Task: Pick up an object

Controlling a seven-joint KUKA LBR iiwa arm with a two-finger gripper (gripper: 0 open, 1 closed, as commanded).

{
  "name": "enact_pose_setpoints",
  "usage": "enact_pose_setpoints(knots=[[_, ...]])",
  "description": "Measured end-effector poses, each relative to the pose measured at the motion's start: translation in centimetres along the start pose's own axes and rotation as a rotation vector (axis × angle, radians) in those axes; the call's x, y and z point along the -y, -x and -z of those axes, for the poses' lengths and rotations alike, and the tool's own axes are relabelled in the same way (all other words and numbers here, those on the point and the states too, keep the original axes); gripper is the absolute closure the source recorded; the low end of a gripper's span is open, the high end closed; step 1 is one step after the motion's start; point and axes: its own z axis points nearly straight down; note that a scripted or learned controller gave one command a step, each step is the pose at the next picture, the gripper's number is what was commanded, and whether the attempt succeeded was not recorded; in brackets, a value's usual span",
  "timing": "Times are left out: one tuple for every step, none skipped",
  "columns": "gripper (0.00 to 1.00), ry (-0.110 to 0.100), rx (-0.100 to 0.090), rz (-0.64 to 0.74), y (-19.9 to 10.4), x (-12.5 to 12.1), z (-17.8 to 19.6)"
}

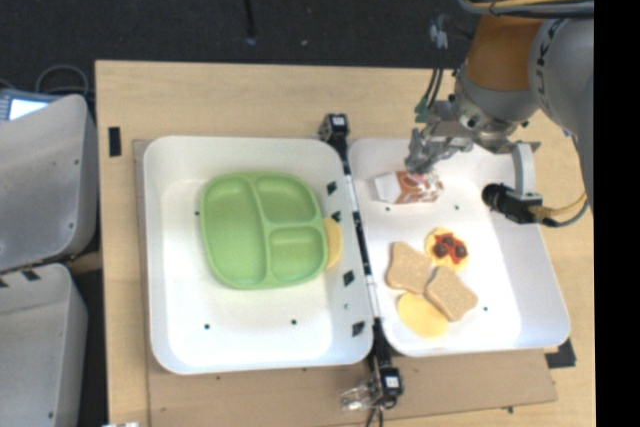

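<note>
Holding a green tray, left bin. Right bin: two toasts, yellow disc, packet under gripper; finger state: cannot tell. No legible writing.

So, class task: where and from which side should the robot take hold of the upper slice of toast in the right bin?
Judging from its pose, grip the upper toast slice across its two free edges, coming straight down. It lies flat, and its lower right corner touches the second slice, so that side looks crowded.
</note>
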Motion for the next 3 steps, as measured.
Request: enact_pose_setpoints(knots=[[1.0, -0.001, -0.001, 0.001, -5.8, 1.3, 1.3], [1.0, -0.003, 0.001, -0.001, -10.6, 2.8, 0.5], [1.0, -0.003, 0.0, 0.0, -14.9, 3.9, 0.5]])
